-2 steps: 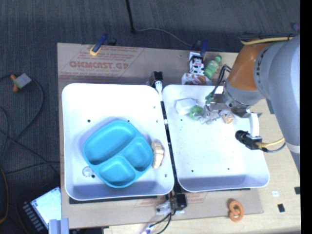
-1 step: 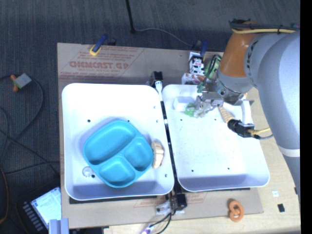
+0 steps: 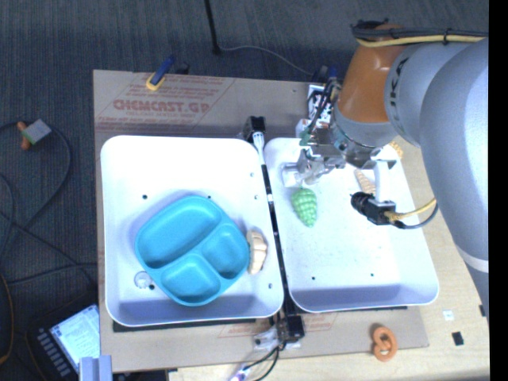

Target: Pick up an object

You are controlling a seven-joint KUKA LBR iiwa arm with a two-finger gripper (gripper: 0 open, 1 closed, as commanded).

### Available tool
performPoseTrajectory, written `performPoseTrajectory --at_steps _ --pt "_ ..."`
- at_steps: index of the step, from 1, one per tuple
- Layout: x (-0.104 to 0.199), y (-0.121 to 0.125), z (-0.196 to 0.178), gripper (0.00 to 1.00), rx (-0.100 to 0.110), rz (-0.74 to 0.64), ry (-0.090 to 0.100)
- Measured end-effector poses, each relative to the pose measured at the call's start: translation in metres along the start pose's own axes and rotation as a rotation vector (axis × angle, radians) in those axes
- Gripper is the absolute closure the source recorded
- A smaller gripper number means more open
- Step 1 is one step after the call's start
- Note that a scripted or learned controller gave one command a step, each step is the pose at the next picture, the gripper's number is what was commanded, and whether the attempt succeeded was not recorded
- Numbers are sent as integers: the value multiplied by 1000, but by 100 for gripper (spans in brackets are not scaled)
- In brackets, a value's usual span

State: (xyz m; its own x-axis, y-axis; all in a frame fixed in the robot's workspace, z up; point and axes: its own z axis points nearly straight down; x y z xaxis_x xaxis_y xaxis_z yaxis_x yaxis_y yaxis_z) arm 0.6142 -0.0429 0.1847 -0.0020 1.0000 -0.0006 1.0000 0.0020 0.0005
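Robot gripper (image 3: 305, 173) low over the right bin (image 3: 397, 292), finger opening impossible to tell, green knobbly object (image 3: 305, 205) lying just below it, blue divided tray (image 3: 190, 248) in left bin (image 3: 127, 157)

Count: two shallow white plastic bins (image 3: 119, 292) (image 3: 413, 284); one blue three-compartment plastic plate (image 3: 190, 248); one green knobbly toy (image 3: 305, 205); one tan curved piece (image 3: 258, 252); one orange ring (image 3: 384, 341).

A small pale-green, bumpy, cone-shaped object (image 3: 305, 205) is seen lying on its side on the floor of the right bin (image 3: 357, 280), near that bin's left wall, its narrower end pointed toward the bin's front.
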Motion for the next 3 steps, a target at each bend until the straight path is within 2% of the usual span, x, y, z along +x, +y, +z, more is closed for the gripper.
performPoseTrajectory --at_steps 1,2,3 --pt "-27 -34 1 100 2 3 -1" --pt "-68 3 16 100 2 3 -1" --pt "-74 53 65 100 2 1 -2"
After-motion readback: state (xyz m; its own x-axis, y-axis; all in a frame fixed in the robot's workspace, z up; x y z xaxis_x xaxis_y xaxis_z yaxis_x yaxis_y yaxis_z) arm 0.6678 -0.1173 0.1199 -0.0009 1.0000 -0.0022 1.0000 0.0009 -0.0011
